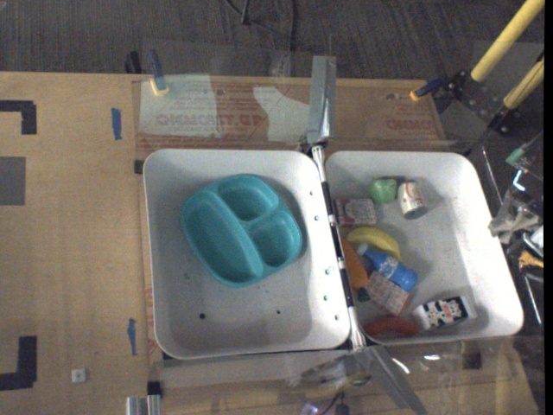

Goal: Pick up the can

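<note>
The can (411, 198) is small and white with a red label. It lies on its side near the back of the right bin (484, 258). A green round object (383, 188) lies just to its left, touching or nearly touching it. A pink packet (356, 210) lies a little further left, by the divider.
Below the can lie a banana (373, 239), a blue bottle (391, 270), an orange item (354, 271), a printed packet (389, 294), a red item (389, 325) and a small carton (444, 311). The left bin (164, 301) holds a teal divided plate (242, 229). Yellow poles (510, 28) stand at the back right.
</note>
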Controlling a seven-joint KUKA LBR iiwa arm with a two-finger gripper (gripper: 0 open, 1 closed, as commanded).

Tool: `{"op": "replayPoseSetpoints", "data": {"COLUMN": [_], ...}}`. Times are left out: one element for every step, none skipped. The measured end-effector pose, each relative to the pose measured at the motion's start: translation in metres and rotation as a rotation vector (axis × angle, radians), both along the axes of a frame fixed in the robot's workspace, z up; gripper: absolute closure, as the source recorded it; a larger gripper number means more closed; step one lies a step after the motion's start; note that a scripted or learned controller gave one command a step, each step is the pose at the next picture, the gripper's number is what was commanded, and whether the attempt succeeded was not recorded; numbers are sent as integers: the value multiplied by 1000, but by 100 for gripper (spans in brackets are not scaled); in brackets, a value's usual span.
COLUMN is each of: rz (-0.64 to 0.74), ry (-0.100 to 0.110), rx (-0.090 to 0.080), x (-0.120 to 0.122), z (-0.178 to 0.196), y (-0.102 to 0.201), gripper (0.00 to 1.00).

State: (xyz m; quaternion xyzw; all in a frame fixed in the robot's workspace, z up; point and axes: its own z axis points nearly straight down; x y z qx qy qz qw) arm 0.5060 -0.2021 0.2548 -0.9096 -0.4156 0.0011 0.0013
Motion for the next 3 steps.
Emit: {"op": "replayPoseSetpoints", "data": {"rz": [-3, -137, -136], "ry": [0, -2, -2], "rx": [0, -3, -3], "x": [0, 76, 76], "z": [10, 23, 23], "y": [-1, -11, -10], "gripper": [100, 100, 0]}}
